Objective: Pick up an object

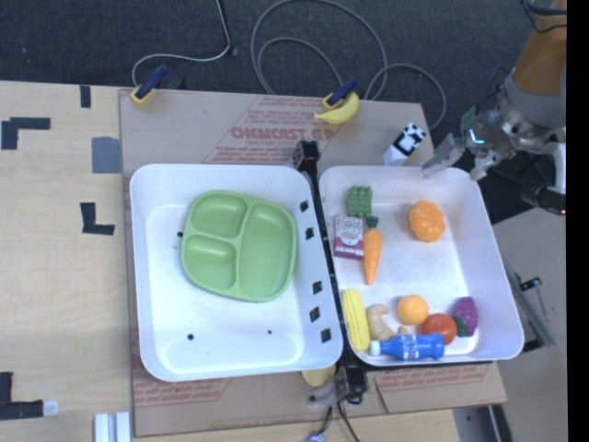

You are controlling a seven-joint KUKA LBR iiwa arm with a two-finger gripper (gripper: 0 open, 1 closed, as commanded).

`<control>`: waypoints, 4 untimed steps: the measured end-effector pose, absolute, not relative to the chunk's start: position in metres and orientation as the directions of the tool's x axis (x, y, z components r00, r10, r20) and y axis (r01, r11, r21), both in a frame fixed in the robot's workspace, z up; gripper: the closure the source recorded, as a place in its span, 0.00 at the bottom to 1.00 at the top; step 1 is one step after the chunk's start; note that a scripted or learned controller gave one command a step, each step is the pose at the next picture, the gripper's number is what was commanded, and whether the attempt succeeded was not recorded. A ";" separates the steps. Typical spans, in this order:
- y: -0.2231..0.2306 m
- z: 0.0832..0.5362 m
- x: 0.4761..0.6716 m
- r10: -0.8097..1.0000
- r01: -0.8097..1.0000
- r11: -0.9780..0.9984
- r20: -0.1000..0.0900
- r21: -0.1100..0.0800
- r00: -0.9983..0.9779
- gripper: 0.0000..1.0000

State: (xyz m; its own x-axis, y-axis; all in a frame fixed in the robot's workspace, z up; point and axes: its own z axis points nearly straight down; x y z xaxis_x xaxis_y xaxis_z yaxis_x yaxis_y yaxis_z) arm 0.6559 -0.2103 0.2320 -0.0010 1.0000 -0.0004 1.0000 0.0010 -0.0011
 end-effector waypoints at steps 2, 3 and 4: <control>-0.212 0.085 0.629 1.000 1.000 0.003 0.000 -0.007 -0.003 0.00; -0.212 0.101 0.631 1.000 1.000 0.004 0.000 -0.001 -0.004 1.00; -0.147 0.160 0.662 1.000 1.000 0.006 0.001 0.004 -0.006 1.00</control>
